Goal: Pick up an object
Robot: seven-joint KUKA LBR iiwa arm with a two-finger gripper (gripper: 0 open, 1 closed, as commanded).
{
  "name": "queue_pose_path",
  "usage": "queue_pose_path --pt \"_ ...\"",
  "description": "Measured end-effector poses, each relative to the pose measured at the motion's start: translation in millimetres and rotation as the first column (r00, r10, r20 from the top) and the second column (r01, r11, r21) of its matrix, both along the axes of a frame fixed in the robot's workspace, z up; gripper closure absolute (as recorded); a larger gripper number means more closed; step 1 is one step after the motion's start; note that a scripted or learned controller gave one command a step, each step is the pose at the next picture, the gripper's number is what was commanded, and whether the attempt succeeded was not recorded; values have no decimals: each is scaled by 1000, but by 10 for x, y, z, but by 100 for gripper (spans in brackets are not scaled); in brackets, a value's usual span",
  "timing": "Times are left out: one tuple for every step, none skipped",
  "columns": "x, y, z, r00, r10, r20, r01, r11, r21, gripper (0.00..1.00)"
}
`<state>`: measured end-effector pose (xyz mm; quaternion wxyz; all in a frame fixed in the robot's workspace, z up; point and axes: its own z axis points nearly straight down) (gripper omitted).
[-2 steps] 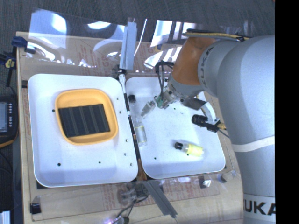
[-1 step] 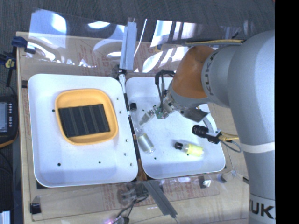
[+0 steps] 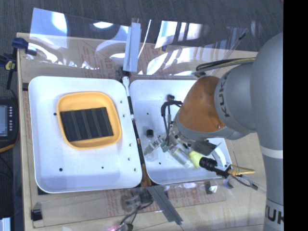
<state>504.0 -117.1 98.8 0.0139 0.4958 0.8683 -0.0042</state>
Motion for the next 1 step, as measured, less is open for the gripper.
queue_pose_path --pt "563 -611 228 998 -56 -21 56 998 21 0"
